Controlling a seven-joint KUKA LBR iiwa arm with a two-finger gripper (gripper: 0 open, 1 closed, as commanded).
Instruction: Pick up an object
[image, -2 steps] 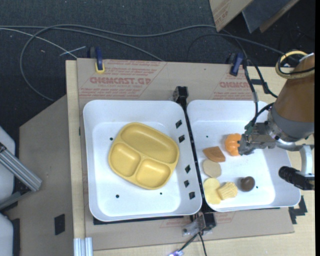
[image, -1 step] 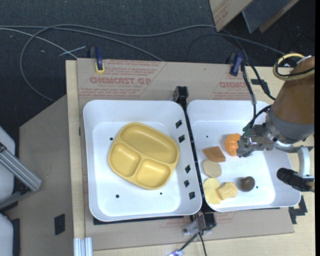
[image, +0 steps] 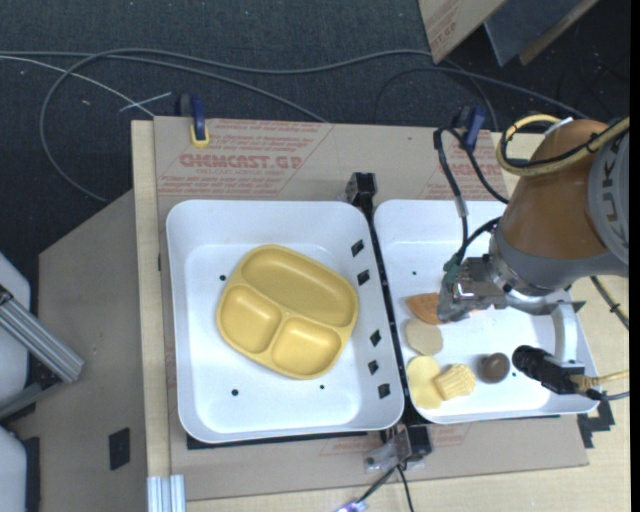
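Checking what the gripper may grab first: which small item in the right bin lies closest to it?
The orange-brown piece, right beside the gripper; the pale, yellow and brown items lie lower in the bin.

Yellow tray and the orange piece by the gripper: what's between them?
In the camera view, between the yellow tray and orange piece lie bare white bin floor and the black divider where the bins meet.

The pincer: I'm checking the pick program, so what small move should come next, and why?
Probably a short straight descent. The pincer hangs in the right bin, right at the edge of the orange-brown piece, nearer to it than to the pale round piece below. No item shows between its fingers, so it likely has to come down on that piece before closing.
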